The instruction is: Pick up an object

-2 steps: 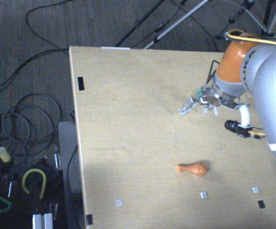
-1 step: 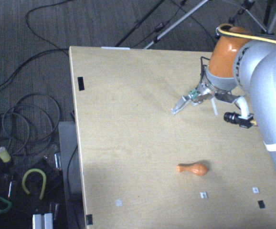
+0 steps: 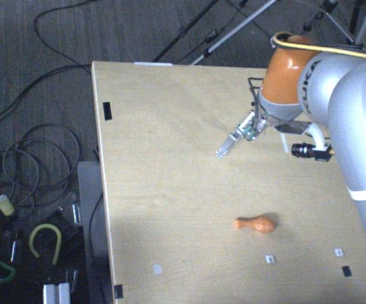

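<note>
The pale wooden table (image 3: 170, 170) takes up most of the camera view, its bare top running from the upper left corner down to the lower right. The grey arm with its orange band (image 3: 287, 75) enters from three o'clock and bends toward the middle of the table.

The only loose thing on the table is a small orange pear-shaped object (image 3: 257, 223), rounded at one end and drawn out to a narrow neck at the other, lying on its side toward five o'clock from the table's centre. Its neck points to nine o'clock and its bulb to three o'clock. It looks light and probably plastic or rubber, smooth enough to slip and, being round, likely to roll if nudged from the side. The bulb seems the best place to take it, with the pinch set across its width from twelve to six o'clock, so that the object is squeezed rather than pushed along; the thin neck offers less to bear on.

The tool (image 3: 227, 148) hangs at the end of the wrist, slanting down toward eight o'clock, a slim metallic tip seen nearly edge-on. Whether it is open or closed cannot be told from this angle. Nothing shows in it, and it appears to touch nothing. It lies well apart from the orange object, which sits toward five o'clock of it.
</note>
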You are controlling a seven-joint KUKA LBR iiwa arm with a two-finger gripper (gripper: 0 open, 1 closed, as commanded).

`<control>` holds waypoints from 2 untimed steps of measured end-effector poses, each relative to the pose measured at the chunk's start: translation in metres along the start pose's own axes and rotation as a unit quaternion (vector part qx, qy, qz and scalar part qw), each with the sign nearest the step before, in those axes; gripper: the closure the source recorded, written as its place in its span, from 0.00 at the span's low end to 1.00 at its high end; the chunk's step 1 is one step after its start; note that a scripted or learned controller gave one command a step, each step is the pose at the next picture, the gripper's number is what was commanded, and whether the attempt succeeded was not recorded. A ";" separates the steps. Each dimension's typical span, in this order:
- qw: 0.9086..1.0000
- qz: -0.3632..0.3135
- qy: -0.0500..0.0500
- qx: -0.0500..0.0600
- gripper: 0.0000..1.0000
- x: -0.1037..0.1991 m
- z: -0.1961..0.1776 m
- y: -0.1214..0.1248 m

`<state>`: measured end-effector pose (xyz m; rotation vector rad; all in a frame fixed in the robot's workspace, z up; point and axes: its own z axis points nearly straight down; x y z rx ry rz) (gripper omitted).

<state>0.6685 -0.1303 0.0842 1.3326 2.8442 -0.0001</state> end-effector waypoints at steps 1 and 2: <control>1.000 0.001 0.001 -0.002 1.00 0.000 -0.009 0.001; 0.999 0.042 0.000 -0.001 1.00 0.036 -0.100 0.028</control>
